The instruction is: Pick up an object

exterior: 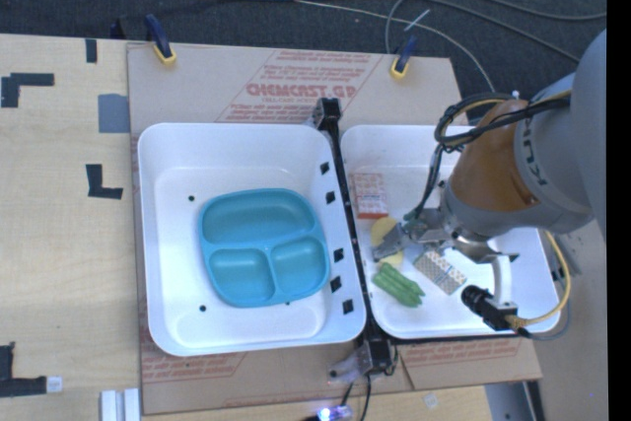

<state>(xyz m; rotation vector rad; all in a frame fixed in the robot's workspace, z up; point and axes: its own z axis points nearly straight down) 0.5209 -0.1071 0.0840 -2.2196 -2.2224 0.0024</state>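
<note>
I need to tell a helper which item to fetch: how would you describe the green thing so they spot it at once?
Look in the right-hand white bin, the one the arm reaches into. Near its front left corner, beside the black divider, lies the green pod-shaped item. It is the only green thing there; the neighbours are a yellow piece and a silvery packet.
</note>
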